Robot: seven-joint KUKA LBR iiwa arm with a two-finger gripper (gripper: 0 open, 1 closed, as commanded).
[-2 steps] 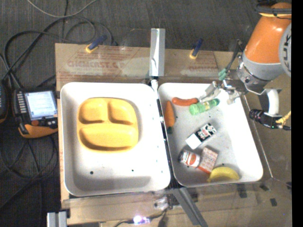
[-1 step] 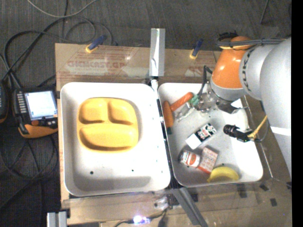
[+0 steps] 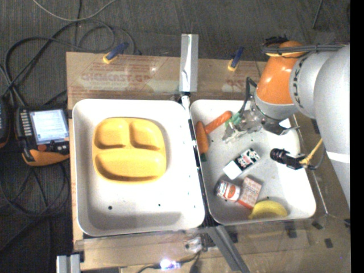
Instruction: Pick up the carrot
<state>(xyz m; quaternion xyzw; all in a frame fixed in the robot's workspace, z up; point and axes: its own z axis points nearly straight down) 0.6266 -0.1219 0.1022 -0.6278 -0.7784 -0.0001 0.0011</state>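
Observation:
A slim orange carrot (image 3: 218, 121) lies slanted near the back left of the right bin (image 3: 307, 201). A second, thicker orange piece (image 3: 201, 138) rests along that bin's left wall, just below the carrot's lower end. My gripper (image 3: 235, 125) hangs low over the bin right beside the carrot's upper right end, very close to it or touching it. Nothing shows as lifted; the carrot rests on the bin floor.
The right bin also holds a small white and black box (image 3: 242, 162), a red can (image 3: 227, 191), a reddish carton (image 3: 251, 191) and a banana (image 3: 268, 210) toward the front. A yellow divided plate (image 3: 131, 148) sits in the left bin (image 3: 85, 209).

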